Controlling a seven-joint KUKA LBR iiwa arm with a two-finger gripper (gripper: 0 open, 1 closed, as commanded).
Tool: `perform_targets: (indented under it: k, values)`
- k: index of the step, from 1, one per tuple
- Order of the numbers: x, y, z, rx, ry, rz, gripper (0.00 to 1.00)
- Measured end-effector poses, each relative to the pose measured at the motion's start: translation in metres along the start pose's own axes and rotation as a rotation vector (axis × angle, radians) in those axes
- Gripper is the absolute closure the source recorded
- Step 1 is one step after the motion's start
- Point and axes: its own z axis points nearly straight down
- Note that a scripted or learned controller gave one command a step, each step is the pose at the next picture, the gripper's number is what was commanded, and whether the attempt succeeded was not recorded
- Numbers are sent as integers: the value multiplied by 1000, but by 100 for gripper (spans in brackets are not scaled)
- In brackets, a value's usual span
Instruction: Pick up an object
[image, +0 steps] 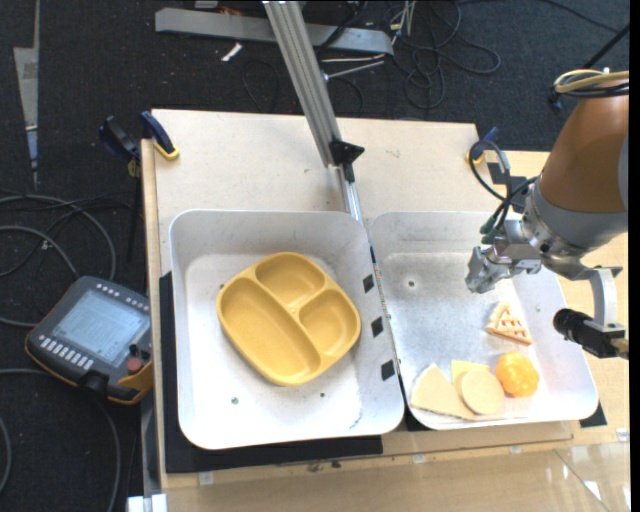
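Item: triangular wedge (508, 324) just below my tool (483, 272), probably light, stiff, thin; best pinched across slanted sides; tool's opening and hold: cannot tell.

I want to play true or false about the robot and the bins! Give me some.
1. The yellow plate is in the left bin. True.
2. The plate has just one big section. False: it is split into three sections.
3. The gripper hangs over the right bin. True.
4. The gripper is holding the triangle piece. False: that piece lies on the bin floor, below and to the right of the gripper in the picture.
5. The orange ball is on the plate. False: it lies in the right bin, near the pale slices.
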Motion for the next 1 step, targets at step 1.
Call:
perform_targets:
  k: [1]
  values:
    - [43,35,0,1,0,-1,100]
